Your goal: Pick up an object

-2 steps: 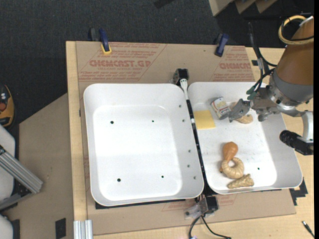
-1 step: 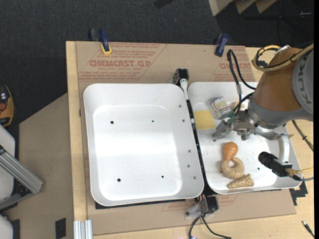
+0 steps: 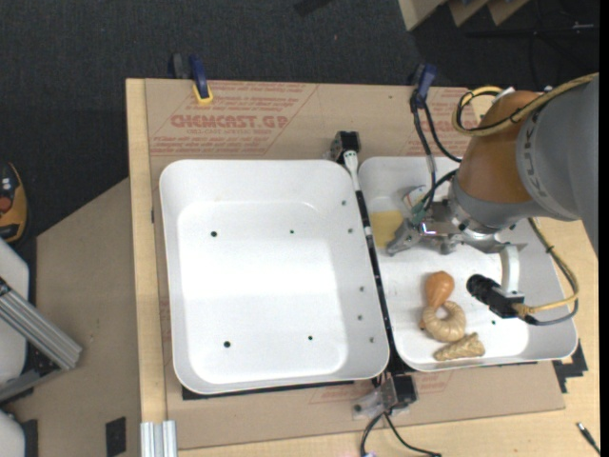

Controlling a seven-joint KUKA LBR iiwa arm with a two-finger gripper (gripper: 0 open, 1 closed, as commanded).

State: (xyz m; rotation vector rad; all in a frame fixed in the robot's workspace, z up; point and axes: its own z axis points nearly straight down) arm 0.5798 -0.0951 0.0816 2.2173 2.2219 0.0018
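Grey arm (image 3: 561,160) in from the right, with an orange band (image 3: 495,155) above the wrist, bent down over the right bin (image 3: 547,346) on the table (image 3: 247,117). End effector (image 3: 404,238) low in the upper left part of that bin, aimed toward the wall shared with the left bin (image 3: 171,217). Open or closed: cannot tell from this slant.

Just beside its tip, close against the right bin's left wall, a pale yellow piece (image 3: 384,225), flat and soft-edged, partly hidden by the metal. Lower in the same bin, well apart from the end effector, three more things close together: an orange pear-shaped toy (image 3: 438,288), narrow end down, seemingly touching a tan curled lump (image 3: 445,324) below it, and a rough tan chunk (image 3: 460,348) just beside the lump, near the bin's bottom rim.
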